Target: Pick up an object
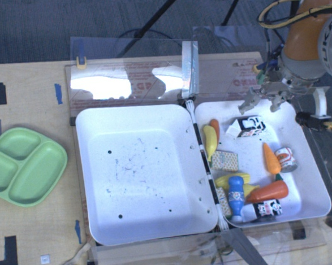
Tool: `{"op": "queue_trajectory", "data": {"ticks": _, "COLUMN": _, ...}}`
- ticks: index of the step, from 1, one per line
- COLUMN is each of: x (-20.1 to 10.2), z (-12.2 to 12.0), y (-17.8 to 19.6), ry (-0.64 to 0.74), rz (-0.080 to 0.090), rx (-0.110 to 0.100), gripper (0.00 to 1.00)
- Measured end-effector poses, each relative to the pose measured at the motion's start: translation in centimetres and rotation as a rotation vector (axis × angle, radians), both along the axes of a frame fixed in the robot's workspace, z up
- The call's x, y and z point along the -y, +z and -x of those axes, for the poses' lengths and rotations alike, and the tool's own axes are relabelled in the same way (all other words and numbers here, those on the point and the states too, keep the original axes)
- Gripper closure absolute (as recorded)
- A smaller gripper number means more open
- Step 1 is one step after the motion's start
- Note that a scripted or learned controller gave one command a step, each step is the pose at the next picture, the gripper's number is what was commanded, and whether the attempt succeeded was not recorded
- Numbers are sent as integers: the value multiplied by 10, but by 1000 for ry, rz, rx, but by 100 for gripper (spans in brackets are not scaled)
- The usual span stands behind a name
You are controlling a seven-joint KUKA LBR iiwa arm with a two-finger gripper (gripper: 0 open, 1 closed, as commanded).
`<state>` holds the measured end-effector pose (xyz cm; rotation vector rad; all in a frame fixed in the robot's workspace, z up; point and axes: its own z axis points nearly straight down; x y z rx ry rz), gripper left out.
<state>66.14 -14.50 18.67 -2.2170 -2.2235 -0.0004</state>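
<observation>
Objects for picking lay heaped in the right white plastic bin point(310, 164): a yellow banana point(210, 142), two orange carrots point(271, 157), a blue bottle point(236, 196) and a small can point(286, 158). At upper right of the frame the tool point(262, 101) hung over the bin's far rim, fingers spread wide, holding nothing. The left white bin point(140, 170) sat beside it.

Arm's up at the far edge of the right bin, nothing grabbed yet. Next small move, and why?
Probably lower the gripper onto the black-and-white packet just in front of it. The gripper hangs above the far rim of the right bin with nothing in it, and that packet lies nearest, apart from the crowded items toward the near side.
</observation>
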Motion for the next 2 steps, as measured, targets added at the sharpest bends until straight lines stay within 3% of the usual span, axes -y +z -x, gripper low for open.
{"op": "queue_trajectory", "data": {"ticks": 1, "x": 33, "z": 50, "y": -91, "ry": -21, "rz": 2, "rx": 2, "gripper": 0}}
{"op": "queue_trajectory", "data": {"ticks": 2, "x": 42, "z": 106, "y": -101, "ry": -23, "rz": 2, "rx": 4, "gripper": 0}}
